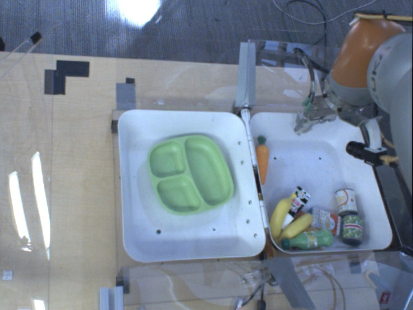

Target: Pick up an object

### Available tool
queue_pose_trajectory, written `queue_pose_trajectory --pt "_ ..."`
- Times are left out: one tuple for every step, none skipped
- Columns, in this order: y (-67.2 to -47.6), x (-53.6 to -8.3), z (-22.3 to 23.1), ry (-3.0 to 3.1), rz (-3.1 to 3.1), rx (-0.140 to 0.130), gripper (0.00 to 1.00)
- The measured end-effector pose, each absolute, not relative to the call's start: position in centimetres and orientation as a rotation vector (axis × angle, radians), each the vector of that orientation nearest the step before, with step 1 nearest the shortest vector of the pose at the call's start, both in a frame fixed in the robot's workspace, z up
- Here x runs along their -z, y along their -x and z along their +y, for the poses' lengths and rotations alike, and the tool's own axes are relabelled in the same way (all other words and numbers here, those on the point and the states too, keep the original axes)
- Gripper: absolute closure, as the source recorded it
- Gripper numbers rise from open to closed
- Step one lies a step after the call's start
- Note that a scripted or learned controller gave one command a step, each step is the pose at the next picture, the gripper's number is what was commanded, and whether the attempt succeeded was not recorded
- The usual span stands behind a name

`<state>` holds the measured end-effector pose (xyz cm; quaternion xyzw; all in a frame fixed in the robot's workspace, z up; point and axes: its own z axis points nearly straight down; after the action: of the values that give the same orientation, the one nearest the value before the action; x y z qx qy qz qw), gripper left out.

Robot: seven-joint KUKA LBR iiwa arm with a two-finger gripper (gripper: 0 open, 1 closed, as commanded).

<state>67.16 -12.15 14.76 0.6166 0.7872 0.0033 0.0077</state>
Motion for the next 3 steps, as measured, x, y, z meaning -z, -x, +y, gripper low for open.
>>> queue_pose_trajectory --pt "-67.2 -14.7 -12.1 -1.926 2.463 -0.01 0.0" --pt "-65.6 -9.4 -9.4 -1.785 2.569 -0.005 0.0" --pt "-64.1 -9.6 -9.3 -1.788 2.567 -0.006 0.0"
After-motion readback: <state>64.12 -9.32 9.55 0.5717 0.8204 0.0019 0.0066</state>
